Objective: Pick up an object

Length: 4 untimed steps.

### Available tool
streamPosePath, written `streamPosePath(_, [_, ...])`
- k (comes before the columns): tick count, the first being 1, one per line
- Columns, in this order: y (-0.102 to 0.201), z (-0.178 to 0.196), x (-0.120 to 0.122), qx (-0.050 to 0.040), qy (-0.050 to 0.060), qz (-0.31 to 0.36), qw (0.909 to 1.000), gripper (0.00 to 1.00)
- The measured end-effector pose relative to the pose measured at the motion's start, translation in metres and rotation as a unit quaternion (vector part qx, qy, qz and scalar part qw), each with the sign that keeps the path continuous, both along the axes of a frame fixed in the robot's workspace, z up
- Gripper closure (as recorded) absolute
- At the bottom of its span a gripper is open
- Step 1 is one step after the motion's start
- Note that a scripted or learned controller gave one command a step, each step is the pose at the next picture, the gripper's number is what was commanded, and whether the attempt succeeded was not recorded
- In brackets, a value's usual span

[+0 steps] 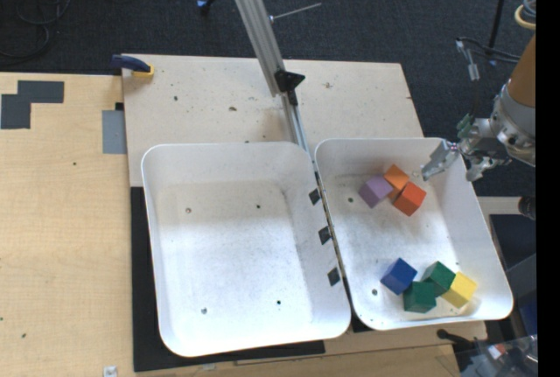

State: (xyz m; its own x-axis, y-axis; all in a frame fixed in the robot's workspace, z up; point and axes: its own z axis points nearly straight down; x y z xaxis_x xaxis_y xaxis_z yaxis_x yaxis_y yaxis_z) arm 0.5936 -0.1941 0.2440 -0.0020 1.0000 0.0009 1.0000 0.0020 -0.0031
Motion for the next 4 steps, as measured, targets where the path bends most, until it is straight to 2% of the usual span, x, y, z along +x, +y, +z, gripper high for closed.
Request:
streamPosePath(1, [0.000,0.000,0.000,-0.0001,0.000,0.000,1.0000,0.00])
streamPosePath(2, [0.008,-0.061,-0.006,0.0010,0.003,-0.001,1.0000,0.00])
streamPosePath(4, [0.012,-0.153,-0.011,-0.0002,-0.001,-0.003,1.0000,0.00])
